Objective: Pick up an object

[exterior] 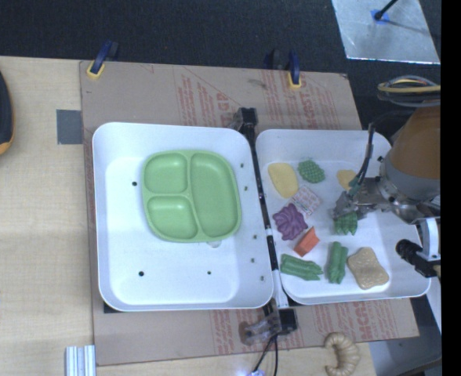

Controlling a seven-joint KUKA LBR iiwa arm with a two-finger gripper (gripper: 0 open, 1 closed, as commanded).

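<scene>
From the overhead camera you see the grey arm's two-finger gripper low in the right white bin, its tip at a small green broccoli-shaped toy; whether the jaws are parted or closed on it, you cannot tell. Around it lie a yellow lemon-shaped piece, a purple grape-like cluster, an orange wedge, two green pods and a tan bread slice. The left white bin holds a light green divided plastic plate.
</scene>
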